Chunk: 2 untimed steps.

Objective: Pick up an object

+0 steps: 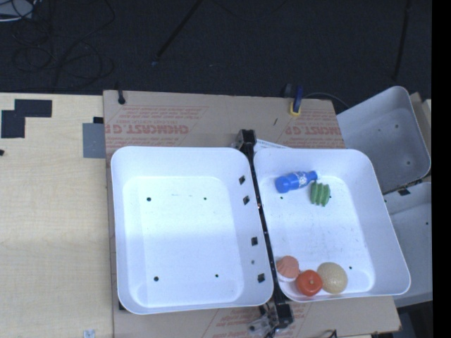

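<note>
The right bin (pixel 373 189) holds several small objects. A blue bottle (pixel 294 181) lies on its side near the bin's back, with a green ridged piece (pixel 320 193) just to its right. At the front of that bin sit a pale pink round piece (pixel 287 266), a red-orange tomato-like ball (pixel 309 282) and a beige round object (pixel 332 277), close together.
The left bin (pixel 127 182) lies beside the right one, joined by a black divider with clips (pixel 255 217). Both rest on a cardboard sheet (pixel 183 122) on a wooden bench. A white panel (pixel 387 129) stands at the back right.
</note>
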Available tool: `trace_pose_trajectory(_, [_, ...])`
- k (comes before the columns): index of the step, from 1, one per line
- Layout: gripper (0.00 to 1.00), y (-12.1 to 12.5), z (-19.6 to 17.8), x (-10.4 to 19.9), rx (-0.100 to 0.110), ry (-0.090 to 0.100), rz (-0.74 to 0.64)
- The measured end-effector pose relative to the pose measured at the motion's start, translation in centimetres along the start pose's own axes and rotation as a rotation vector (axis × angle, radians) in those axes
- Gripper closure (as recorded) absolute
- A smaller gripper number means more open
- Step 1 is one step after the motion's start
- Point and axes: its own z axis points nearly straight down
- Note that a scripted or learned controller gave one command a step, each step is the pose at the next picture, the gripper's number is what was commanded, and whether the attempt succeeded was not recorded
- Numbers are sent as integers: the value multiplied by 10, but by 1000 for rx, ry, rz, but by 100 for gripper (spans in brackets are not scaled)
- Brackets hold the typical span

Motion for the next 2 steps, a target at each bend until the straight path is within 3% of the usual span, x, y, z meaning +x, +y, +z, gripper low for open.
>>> trace_pose_trajectory(2, [100,0,-1,68,0,0,-1])
